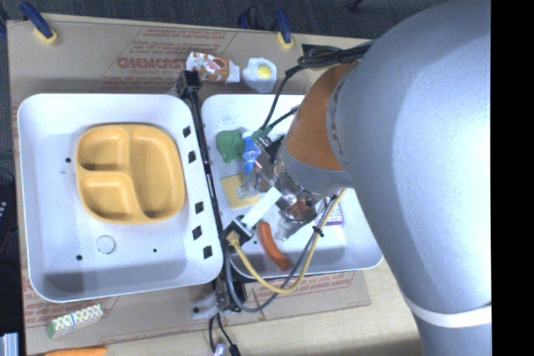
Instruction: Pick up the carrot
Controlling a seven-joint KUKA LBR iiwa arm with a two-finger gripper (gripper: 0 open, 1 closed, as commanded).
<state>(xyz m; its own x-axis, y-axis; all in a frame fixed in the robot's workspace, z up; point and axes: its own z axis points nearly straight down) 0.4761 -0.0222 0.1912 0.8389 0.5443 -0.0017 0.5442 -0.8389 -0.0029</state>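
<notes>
The carrot (pixel 274 247) lay in the right bin (pixel 360 254), near its front wall, tilted with one end toward the bin's front. The gripper (pixel 288 217) hung just above and beside the carrot's upper end; whether it was open or closed, or touching the carrot, could not be determined. A green item (pixel 230 145) and a blue item (pixel 249 156) lay further back in the same bin, with a yellow flat piece (pixel 242 194) between them and the carrot. The left bin (pixel 42 179) held a yellow divided tray (pixel 129 172).
</notes>
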